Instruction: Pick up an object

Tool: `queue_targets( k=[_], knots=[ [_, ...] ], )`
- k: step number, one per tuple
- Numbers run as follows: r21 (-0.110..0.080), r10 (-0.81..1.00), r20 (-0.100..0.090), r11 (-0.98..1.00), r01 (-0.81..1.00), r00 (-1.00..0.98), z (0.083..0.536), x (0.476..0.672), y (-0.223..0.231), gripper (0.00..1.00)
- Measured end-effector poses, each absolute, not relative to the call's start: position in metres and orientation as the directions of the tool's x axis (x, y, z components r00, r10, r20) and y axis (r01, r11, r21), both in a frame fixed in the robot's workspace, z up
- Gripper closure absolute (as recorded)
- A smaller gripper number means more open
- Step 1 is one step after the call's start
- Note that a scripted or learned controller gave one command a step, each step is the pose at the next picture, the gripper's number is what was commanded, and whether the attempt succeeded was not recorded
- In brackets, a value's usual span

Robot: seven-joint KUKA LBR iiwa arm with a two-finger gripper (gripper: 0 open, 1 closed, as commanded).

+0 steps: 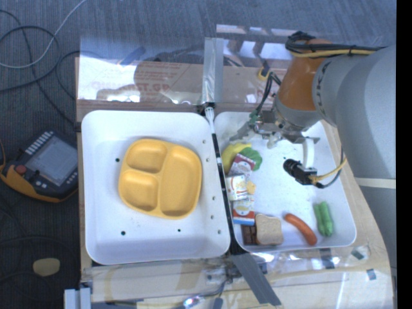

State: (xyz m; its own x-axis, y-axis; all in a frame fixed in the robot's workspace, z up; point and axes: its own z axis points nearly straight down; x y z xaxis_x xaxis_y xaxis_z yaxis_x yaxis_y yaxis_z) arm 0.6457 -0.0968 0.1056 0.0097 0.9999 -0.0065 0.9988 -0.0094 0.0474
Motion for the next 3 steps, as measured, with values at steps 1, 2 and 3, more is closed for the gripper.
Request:
queue_targets(
  k=[1, 2, 3],
  knots=[
    [0.050, 1.000, -0.004, -0.017, 0.999, 0.018, 0.105, 0.619, -0.101, 0.00],
    [0.051, 1.000, -0.004, -0.023, 0.998, 0.024, 0.105, 0.603, -0.102, 0.00],
    [0.051, 0.995, 0.000, -0.103, 0.993, 0.103, 0.104, 0.571, -0.101, 0.00]
  ],
)
